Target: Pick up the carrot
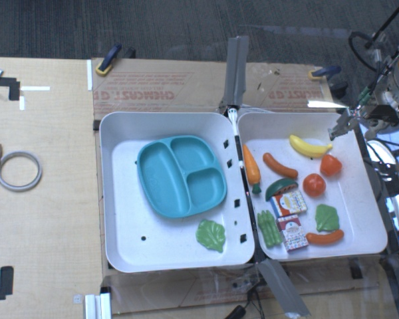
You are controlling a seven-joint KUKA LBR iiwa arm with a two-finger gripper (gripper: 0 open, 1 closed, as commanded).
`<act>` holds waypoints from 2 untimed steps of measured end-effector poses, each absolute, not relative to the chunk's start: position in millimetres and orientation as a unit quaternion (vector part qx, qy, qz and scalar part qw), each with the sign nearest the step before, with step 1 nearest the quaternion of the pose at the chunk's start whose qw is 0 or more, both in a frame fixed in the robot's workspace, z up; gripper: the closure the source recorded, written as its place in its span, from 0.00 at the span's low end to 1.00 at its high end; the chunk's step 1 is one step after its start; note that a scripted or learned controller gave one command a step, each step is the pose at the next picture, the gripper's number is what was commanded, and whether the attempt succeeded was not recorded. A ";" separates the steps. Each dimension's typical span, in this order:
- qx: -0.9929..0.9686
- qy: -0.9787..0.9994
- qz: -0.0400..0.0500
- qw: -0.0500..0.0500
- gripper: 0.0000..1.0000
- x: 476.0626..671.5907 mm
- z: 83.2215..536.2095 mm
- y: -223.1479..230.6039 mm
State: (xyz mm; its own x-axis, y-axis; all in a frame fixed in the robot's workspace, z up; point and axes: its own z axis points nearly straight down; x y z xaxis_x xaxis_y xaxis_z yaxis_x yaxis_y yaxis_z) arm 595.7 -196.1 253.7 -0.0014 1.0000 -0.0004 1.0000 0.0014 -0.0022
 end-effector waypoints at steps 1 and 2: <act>-0.795 -0.607 0.001 0.001 0.00 517.9 165.8 -216.3; -0.747 -0.665 -0.003 0.006 0.00 493.2 90.5 -208.4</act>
